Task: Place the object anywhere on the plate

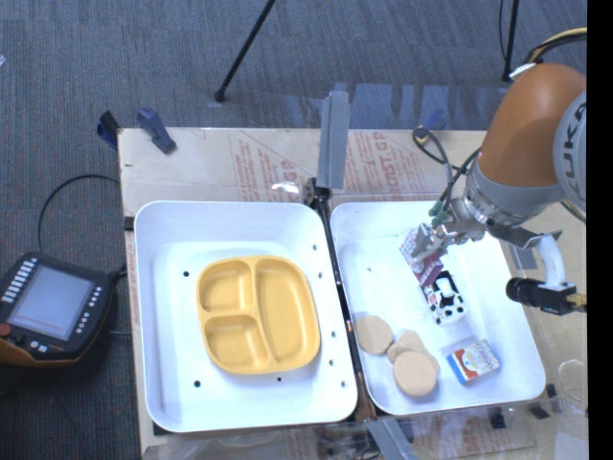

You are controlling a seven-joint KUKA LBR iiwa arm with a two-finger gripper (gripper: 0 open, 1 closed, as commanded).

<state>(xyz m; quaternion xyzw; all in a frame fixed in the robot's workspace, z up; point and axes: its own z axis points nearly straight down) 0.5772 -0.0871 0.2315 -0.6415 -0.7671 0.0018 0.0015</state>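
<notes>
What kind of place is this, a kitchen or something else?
Probably a robot test lab: a robot arm reaches over two white bins on a bench, a handheld control screen lies beside it, and a tripod stands behind.

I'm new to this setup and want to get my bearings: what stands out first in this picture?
The yellow plate with three sections sits in the middle of the left bin. Over the right bin hangs the arm with its orange band, its tool low beside a black-and-white carton. Nearer the front of that bin lie three tan round discs and a small packet.
</notes>
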